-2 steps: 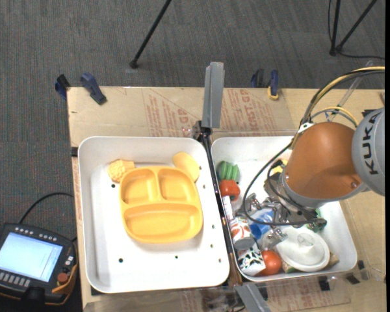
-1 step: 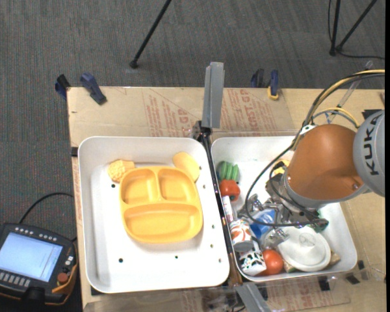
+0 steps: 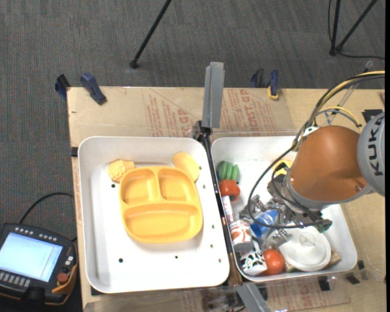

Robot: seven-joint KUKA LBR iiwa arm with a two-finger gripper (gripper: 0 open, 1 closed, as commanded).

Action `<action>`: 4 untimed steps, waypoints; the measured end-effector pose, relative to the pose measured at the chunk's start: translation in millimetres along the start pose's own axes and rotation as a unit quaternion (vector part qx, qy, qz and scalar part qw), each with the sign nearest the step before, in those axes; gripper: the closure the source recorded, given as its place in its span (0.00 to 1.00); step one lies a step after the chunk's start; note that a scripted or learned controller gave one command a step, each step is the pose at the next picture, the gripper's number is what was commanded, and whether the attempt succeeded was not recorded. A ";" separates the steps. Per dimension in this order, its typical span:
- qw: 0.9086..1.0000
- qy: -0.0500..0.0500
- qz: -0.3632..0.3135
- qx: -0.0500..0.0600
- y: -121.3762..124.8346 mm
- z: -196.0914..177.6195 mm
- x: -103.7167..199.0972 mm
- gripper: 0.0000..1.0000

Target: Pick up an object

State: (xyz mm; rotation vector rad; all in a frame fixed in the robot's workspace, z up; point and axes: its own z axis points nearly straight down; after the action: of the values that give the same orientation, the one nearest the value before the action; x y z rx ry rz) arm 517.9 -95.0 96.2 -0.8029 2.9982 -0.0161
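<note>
My gripper hangs low over the clutter in the right bin, under the arm's orange band. A blue object lies right at the gripper. Around it are a white bowl, a red ball, a black-and-white piece, a small can and a slim tube. A green item and a red one lie at the bin's left wall. The arm hides the bin's right half.
The left bin holds a yellow divided plate, a yellow corn-like piece and a pale yellow oblong. A grey post stands behind the divider between the bins. A teach pendant lies on the floor at lower left.
</note>
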 end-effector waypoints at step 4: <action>1.000 0.005 0.016 -0.004 8.4 3.2 -7.4 0.00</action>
State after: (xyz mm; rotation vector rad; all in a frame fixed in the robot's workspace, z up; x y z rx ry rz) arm 520.3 -84.0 93.1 -0.7574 3.0222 -0.0064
